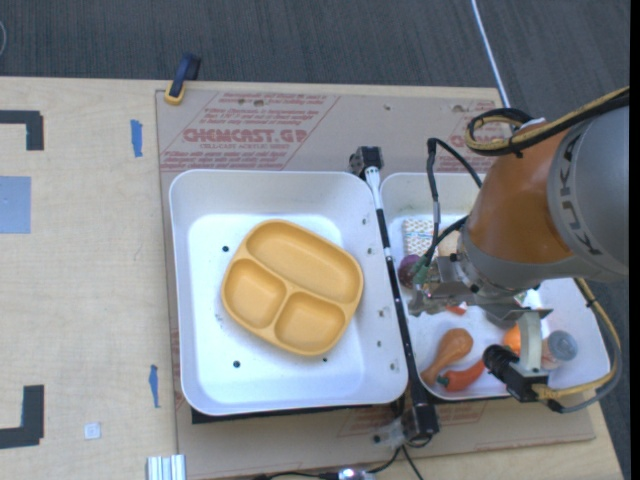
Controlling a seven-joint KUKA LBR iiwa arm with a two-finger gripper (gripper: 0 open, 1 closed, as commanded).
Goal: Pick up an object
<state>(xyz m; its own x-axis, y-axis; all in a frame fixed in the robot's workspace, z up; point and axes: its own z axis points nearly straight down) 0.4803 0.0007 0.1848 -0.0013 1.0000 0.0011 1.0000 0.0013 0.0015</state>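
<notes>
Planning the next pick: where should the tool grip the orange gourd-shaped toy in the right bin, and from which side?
Probably across the narrow neck of the orange gourd-shaped toy, coming straight down. It lies flat on the right bin, bulb toward the upper right, and the neck is its slimmest part. A red piece lies close beside it, so sideways approaches look crowded.

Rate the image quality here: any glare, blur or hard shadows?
Camera view: even, soft light; mild glare on the left bin floor beside the yellow tray; the tray is sharp; the arm hides much of the right bin and shades it.
</notes>
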